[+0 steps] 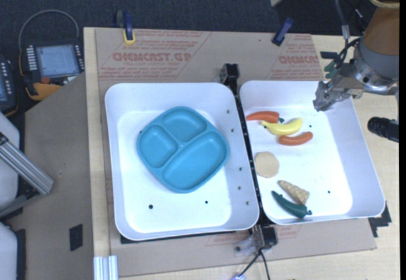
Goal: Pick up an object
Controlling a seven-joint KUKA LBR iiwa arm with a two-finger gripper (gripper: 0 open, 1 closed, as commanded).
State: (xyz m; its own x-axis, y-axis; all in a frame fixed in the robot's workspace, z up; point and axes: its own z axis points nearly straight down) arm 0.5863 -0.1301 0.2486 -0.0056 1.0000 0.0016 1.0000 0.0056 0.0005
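Left bin [120, 145] holds a blue tray [183, 148]. Right bin [355, 164] holds a banana [283, 126] (among other toy foods). Claw [321, 103] hovers upper right; grip unreadable.

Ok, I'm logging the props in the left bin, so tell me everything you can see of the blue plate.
The plate is light blue, looks like smooth plastic, and has rounded corners. Raised ridges split it into three compartments: two smaller ones toward the upper left, one long one along the lower right. It lies flat, right side up, turned at a slant, near the middle of the left bin, resting on the bin's floor. Nothing lies on it.
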